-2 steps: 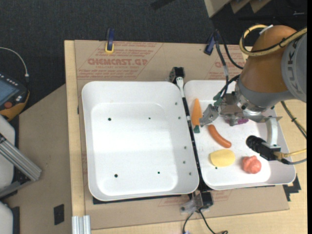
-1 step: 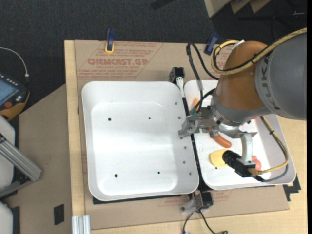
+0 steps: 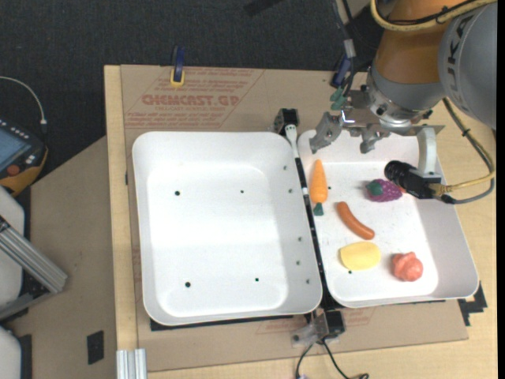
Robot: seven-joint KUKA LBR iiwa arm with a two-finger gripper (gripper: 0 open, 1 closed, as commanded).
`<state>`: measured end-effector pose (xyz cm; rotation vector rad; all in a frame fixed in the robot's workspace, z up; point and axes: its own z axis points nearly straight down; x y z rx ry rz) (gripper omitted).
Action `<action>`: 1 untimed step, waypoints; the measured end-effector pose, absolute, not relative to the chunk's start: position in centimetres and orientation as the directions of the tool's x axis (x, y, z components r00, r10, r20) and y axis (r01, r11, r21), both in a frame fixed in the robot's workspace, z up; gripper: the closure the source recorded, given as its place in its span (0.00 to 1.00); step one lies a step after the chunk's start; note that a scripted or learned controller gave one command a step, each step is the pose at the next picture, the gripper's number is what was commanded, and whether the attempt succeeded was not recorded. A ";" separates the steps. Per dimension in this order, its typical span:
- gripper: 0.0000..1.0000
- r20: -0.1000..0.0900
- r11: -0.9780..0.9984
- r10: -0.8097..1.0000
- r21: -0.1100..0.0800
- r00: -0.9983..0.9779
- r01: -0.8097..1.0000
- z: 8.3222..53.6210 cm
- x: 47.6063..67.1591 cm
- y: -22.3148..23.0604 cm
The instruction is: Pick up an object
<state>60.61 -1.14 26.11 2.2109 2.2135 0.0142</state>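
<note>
In the right bin (image 3: 450,251) lie an orange carrot (image 3: 318,181) near the left wall, a brown-orange sausage (image 3: 355,220), a yellow lemon-like piece (image 3: 360,255), a red strawberry-like piece (image 3: 407,267) and a purple grape bunch (image 3: 384,190). My gripper (image 3: 347,137) hangs above the bin's far edge, just beyond the carrot. Its two grey fingers (image 3: 323,135) stand spread apart with nothing between them.
The left bin (image 3: 158,164) sits beside the right one, sharing a middle wall. Both rest on a cardboard sheet (image 3: 197,93) with a blue clip (image 3: 178,65) at its far edge. The grey and orange arm (image 3: 418,30) fills the top right.
</note>
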 end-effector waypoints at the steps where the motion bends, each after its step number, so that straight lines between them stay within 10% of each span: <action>1: 0.00 0.002 0.004 1.000 -0.008 -0.004 1.000 18.1 58.0 4.8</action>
